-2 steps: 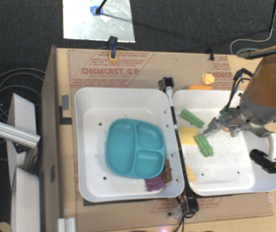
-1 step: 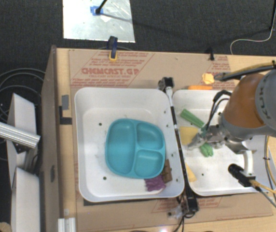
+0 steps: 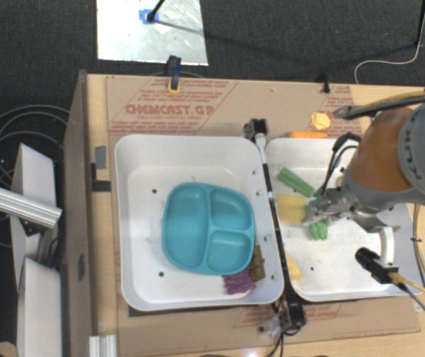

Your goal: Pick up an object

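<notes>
One camera hangs fixed above the bench (image 3: 198,103). It looks down at a slant, taking in both white bins (image 3: 134,199).

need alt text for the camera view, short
A grey and orange robot arm reaches from the right into the right white bin, its tool low over a small green piece. The left white bin holds a teal divided plate.
</notes>
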Controlling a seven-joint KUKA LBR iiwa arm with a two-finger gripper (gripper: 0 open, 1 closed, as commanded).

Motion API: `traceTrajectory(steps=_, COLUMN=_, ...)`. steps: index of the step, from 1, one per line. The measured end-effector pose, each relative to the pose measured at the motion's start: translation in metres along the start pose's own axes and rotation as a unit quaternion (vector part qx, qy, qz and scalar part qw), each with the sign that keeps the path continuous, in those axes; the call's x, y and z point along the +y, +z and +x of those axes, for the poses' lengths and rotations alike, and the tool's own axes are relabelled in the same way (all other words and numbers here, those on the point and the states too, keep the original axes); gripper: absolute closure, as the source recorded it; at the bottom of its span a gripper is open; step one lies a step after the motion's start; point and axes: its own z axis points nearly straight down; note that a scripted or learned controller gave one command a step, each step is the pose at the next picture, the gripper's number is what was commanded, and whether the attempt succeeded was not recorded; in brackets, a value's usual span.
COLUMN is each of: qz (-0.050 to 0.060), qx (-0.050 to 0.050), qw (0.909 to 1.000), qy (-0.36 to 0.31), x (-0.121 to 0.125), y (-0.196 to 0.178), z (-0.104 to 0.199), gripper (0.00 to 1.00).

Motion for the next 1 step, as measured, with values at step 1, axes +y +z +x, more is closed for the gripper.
traceTrajectory(steps=1, qz=-0.005, qx=0.001, qw=1.0, qy=-0.006, x=0.0272, y=-0.0955, z=0.081, gripper=1.0)
